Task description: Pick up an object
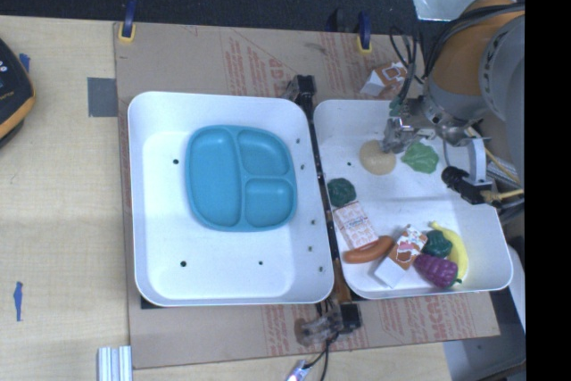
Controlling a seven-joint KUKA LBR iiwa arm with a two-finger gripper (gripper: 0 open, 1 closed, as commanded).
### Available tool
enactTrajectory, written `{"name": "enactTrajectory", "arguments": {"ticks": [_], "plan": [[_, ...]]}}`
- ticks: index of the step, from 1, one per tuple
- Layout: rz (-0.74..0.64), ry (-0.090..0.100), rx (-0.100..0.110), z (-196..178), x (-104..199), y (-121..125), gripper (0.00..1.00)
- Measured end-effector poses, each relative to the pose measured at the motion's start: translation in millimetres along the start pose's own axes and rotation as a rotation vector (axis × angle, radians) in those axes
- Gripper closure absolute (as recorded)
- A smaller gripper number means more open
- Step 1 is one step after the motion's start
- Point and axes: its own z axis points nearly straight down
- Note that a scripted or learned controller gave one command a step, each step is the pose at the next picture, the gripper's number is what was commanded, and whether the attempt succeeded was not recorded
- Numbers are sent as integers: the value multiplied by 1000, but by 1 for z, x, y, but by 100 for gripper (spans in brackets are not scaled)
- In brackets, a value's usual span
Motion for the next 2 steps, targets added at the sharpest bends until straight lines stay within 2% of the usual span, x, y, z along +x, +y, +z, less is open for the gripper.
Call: {"name": "enactTrajectory", "arguments": {"ticks": [1,2], "plan": [[-1,0,3,1,0,-1,0],[4,-2,-6,9,51,-11,0]]}}
